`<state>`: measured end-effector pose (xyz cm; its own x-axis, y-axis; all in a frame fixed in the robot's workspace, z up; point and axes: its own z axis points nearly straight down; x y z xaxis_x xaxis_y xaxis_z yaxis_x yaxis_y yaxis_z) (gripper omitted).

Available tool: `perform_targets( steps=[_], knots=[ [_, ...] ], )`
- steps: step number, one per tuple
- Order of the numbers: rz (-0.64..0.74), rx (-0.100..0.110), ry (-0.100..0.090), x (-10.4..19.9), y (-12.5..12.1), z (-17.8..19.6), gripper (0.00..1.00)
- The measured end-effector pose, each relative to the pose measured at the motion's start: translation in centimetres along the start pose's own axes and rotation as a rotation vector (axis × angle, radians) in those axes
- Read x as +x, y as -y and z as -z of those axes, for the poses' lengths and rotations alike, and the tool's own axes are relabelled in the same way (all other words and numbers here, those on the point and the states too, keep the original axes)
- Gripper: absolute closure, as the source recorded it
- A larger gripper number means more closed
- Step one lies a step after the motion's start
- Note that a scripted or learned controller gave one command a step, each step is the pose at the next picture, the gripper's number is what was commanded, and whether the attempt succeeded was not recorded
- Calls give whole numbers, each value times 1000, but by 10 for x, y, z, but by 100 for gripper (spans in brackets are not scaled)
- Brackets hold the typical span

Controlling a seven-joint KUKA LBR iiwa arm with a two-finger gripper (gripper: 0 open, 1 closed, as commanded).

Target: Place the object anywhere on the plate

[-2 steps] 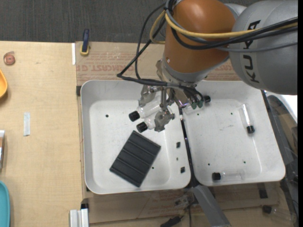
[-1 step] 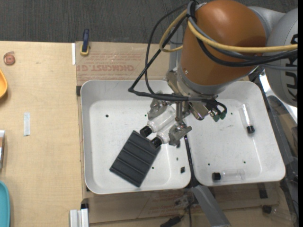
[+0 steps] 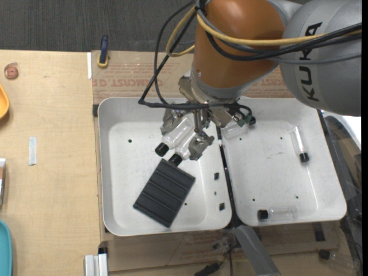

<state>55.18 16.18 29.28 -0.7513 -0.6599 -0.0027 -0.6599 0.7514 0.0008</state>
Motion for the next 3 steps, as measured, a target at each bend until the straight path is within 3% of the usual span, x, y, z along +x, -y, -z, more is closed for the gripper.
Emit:
perform_targets(
  steps=[1,2,3],
  knots=[
    [317,1,3,-76,17,70,100],
    [600,-2,-2,3,-47,-16,100],
    [868,-1,3,-55,-6,53,100]
  ],
)
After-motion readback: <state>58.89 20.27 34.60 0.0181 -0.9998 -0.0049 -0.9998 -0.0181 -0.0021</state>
